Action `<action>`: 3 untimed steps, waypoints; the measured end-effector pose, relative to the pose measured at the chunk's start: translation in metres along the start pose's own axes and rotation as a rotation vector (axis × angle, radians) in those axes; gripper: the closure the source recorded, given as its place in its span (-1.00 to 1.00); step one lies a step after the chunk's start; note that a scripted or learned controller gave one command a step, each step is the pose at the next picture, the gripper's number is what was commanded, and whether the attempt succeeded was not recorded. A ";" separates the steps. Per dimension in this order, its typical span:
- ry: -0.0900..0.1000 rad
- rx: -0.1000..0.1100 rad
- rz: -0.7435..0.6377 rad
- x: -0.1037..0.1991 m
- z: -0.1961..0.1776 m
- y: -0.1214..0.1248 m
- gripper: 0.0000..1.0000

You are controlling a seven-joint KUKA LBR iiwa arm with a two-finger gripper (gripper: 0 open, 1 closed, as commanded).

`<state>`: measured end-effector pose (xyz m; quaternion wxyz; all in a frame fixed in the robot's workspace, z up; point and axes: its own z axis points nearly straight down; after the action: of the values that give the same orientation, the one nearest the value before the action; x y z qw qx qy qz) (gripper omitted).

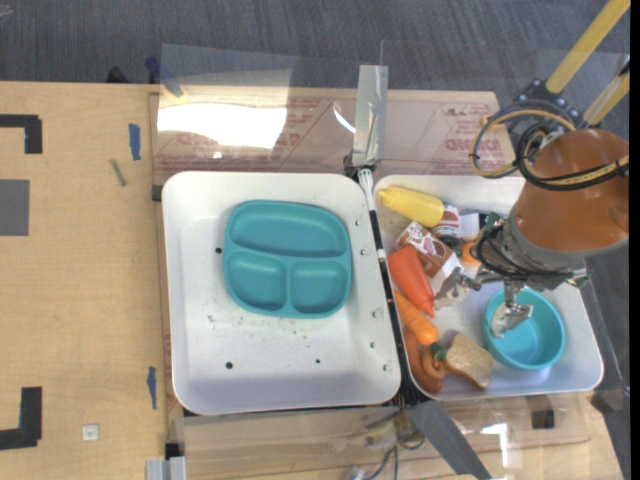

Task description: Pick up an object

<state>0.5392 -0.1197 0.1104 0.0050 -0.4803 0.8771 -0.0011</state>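
My gripper point(487, 298) hangs low over the right bin point(590, 353), under the orange band of the arm point(565, 203). It is open: one metal finger point(515, 311) is over the blue bowl point(530, 340), the other is left of the bowl's rim near a torn snack packet point(432, 250). Nothing is held between them. Two orange carrots point(412, 278) lie along the bin's left side. A yellow corn-like piece point(410, 204) sits at the back. A slice of bread point(468, 360) rests at the front.
The left bin point(190, 298) holds a teal divided plate point(288, 258). A ridge point(378, 268) separates the two bins. Black and yellow cables point(510, 143) loop off the arm above the right bin's back wall.
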 end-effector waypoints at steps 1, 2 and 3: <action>0.003 0.003 0.032 -0.042 0.021 -0.050 -1.00; -0.005 0.014 0.036 -0.044 0.005 -0.054 1.00; -0.004 0.011 0.036 -0.044 0.007 -0.053 -1.00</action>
<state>0.6074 -0.1113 0.1040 0.0094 -0.4644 0.8855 -0.0047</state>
